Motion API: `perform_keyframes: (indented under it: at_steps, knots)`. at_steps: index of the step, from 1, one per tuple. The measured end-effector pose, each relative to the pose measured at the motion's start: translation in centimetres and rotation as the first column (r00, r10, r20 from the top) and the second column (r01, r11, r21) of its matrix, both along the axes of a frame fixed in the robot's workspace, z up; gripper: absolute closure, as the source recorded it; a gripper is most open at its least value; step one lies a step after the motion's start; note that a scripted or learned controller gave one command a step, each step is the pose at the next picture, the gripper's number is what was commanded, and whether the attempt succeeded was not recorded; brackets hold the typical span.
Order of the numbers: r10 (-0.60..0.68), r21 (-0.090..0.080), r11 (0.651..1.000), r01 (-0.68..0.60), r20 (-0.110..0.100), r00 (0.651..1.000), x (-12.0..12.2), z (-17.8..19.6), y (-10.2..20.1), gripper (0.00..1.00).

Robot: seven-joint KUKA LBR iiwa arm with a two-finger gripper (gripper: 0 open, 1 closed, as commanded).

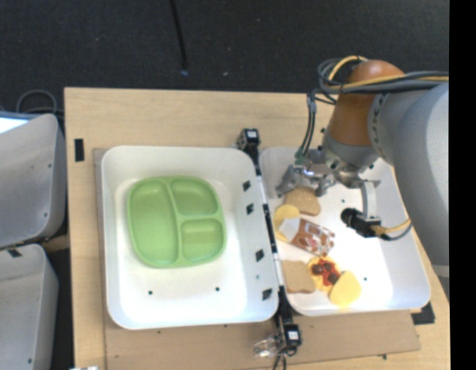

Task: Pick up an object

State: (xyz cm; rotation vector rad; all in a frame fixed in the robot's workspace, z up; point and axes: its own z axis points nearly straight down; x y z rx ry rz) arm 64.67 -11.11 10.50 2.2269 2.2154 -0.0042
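Observation:
My gripper (303, 182) hangs low over the far left part of the right bin (392, 284), with its fingers spread open. Just below it lies a tan bread-like piece (302, 201); I see nothing between the fingers. A pale yellow piece (285, 213) lies to the left of the tan one. Nearer the front are a red-brown wrapped snack (310, 236), a toast slice (298, 277), a small red item (325, 269) and a round yellow piece (345, 288). The grey arm with its orange band (359, 106) comes in from the right.
A green divided plate (176, 220) lies in the left bin (183, 307). A black cable end (353, 219) hangs from the wrist over the right bin. The bins' shared rim (265, 230) carries black clips. Grey housings (21, 179) stand left of the bench.

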Motion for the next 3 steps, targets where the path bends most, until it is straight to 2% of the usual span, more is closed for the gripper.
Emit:
perform_keyframes:
  at_steps: [1,2,3]
  knots:
    - [-0.003,-0.001,1.000,0.003,0.006,1.000,0.2,1.4,-0.1,1.00]
    - [0.004,0.000,1.000,-0.004,0.010,1.000,1.2,7.5,-0.5,1.00]
    - [0.007,0.001,1.000,-0.007,0.007,1.000,1.4,11.9,-0.3,1.00]
